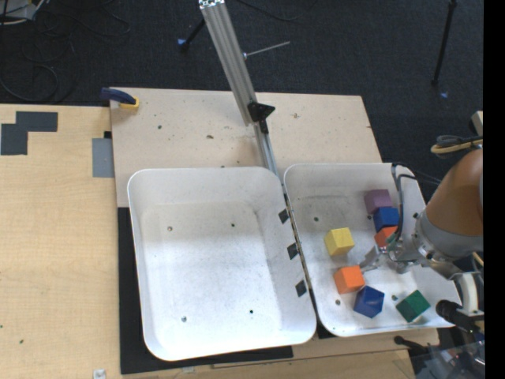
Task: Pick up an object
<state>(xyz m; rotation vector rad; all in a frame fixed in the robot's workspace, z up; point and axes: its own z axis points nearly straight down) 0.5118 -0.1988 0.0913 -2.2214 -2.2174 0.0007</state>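
Note:
Several small blocks lie in the right bin: a yellow block, an orange block, a dark blue block, a green block, a purple block, a second blue block and a red-orange block. My gripper is low in this bin, just below the red-orange block and to the right of the orange one. Its fingers look spread open, with no block seen between them. The wrist hides part of the bin's right side.
The left bin sits beside the right one, with black clips along the shared rim. A slanted aluminium bar rises behind the bins. A blue and yellow clamp rests on the bench's back left.

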